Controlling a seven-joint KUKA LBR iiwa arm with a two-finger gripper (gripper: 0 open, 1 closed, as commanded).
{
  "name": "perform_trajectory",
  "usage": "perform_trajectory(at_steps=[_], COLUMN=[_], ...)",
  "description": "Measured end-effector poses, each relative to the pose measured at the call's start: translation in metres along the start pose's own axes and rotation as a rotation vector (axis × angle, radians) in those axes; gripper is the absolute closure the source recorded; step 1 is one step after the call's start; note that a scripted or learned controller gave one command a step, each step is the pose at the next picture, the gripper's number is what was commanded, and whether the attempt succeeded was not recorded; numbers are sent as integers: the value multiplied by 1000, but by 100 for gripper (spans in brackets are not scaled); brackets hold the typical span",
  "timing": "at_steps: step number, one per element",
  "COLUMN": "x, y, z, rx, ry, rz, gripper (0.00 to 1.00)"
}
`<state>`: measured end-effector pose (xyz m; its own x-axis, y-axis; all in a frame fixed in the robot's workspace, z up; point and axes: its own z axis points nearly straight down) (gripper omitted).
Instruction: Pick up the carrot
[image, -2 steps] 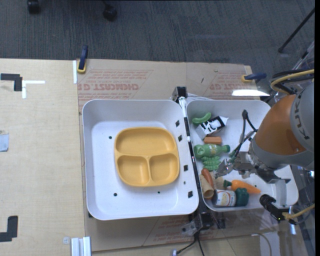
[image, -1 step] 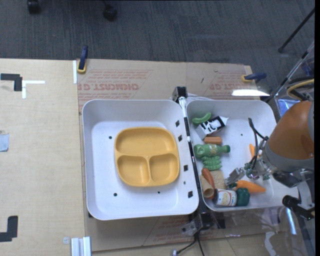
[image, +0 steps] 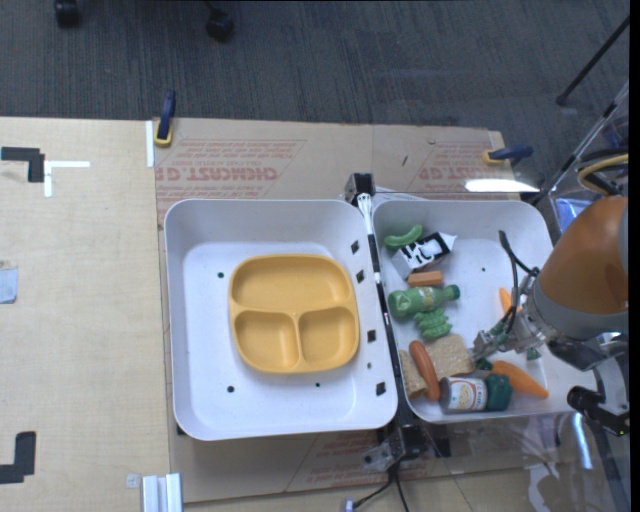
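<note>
Camera view looks down on the desk (image: 80, 300) with two white bins side by side. The left bin (image: 200, 300) holds a yellow divided tray (image: 293, 312). The right bin (image: 480, 225) is crowded with play food along its left and near sides: green pieces, a small bottle (image: 425, 298), a slice of bread (image: 450, 355), a sausage (image: 424, 368) and a jar (image: 470, 394) lying on its side.

The carrot (image: 520, 378) lies flat on the bin floor near the front right corner, just beside the jar and close to the bin's right wall. It has not been lifted, so the pick is not yet done. The claw (image: 508, 338) hangs low just above and behind the carrot; whether it is released or clenched I cannot tell, and nothing shows between its tips.

Room is tight here: the jar on one side, the bin wall on the other. The middle of the right bin toward its far wall offers open floor, and straight up looks free for a lift.
</note>
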<state>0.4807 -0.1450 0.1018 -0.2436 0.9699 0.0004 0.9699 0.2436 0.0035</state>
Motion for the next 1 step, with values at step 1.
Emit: perform_trajectory(at_steps=[1], x=[22], y=[13], z=[-120], rx=[3], ry=[-4], rz=[237], gripper=[100])
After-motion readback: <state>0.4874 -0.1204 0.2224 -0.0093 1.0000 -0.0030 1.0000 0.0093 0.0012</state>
